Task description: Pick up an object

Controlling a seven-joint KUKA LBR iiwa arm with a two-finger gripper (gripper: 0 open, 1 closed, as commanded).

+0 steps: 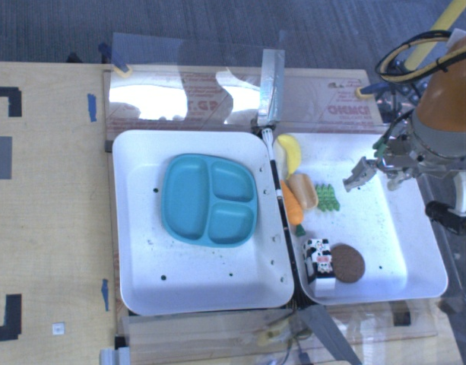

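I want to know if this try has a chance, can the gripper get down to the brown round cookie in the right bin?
Probably yes. The cookie lies flat with open bin floor on its right; only the black-and-white toy touches its left side. The gripper hovers above the same bin.

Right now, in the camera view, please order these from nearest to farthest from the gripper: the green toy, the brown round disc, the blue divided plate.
Measured from the gripper over the right bin:
1. Green toy, just left of the gripper, in the right bin.
2. Brown round disc, toward the right bin's near edge.
3. Blue divided plate, in the left bin.
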